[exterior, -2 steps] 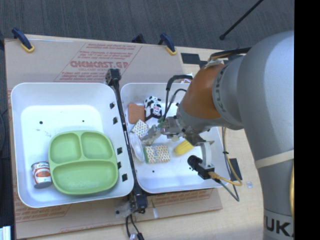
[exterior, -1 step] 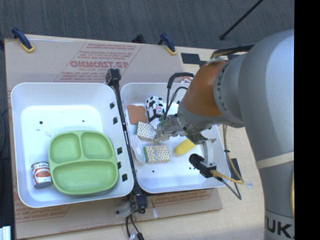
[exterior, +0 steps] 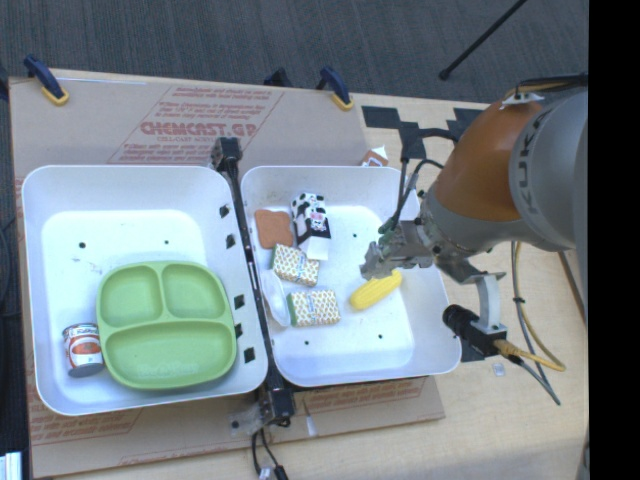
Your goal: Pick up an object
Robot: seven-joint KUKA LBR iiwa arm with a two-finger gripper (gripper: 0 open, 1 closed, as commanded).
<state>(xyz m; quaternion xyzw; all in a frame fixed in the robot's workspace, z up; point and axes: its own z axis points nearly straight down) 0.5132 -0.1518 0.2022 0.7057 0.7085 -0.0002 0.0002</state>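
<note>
While your gripper (exterior: 383, 260) hangs just above the corn (exterior: 376, 291), its state unreadable, expect light, slick plastic; pinch it mid-length.

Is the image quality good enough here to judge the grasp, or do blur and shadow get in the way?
Camera view: lighting is even, with soft shadows and no harsh glare on the right bin. The whole frame is slightly soft; the gripper is a dark, blurred mass above the yellow corn, so its finger state is unreadable. The green plate reads clearly.
</note>
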